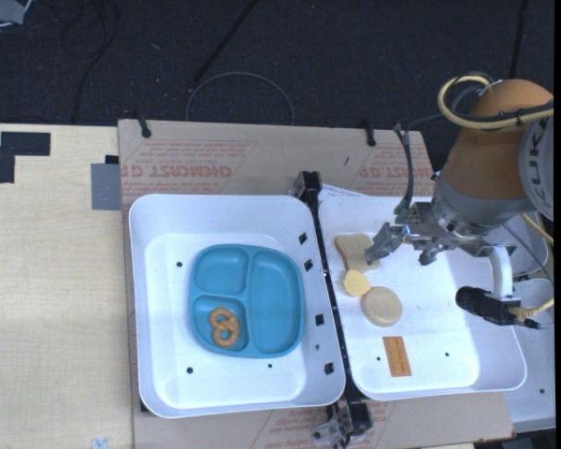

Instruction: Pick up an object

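From my console the orange wafer (396,355) lies untouched low in the right bin (467,377) — my pincer (407,244) hangs spread and empty above the pale pieces (381,306), nothing lifted yet.

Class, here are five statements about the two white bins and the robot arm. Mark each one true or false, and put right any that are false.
1. The blue plate lies in the left bin. True.
2. The pretzel sits in the plate's largest compartment. False: it is in a small compartment at the plate's lower left.
3. The orange rectangular block lies in the right bin. True.
4. The gripper is over the left bin. False: it is over the right bin, near the tan toast-shaped piece.
5. The round beige piece rests on the blue plate. False: it lies on the right bin's floor.
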Robot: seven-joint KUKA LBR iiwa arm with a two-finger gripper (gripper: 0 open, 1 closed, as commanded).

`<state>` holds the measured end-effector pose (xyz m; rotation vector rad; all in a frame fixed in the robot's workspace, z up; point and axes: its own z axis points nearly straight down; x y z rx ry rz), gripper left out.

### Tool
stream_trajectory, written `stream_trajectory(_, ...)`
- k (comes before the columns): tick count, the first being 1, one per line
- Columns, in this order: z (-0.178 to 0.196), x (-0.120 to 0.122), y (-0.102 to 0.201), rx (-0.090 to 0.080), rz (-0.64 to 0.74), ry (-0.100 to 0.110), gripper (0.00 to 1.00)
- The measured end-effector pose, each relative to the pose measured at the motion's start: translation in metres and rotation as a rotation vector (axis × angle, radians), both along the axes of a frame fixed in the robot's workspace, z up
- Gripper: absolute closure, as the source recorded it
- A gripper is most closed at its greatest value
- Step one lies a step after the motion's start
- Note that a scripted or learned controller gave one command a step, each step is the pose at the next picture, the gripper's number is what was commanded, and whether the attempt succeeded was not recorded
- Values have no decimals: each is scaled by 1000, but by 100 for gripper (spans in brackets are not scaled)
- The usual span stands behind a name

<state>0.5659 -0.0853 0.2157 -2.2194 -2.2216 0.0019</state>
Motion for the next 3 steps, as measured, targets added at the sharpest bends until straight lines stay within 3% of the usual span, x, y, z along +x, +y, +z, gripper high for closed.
stream_trajectory(1, -55, 9, -2, 1, -1, 7, 0)
stream_trajectory(2, -100, 2, 1, 1, -1, 7, 0)
stream_trajectory(3, -125, 5, 0, -5, -3, -7, 0)
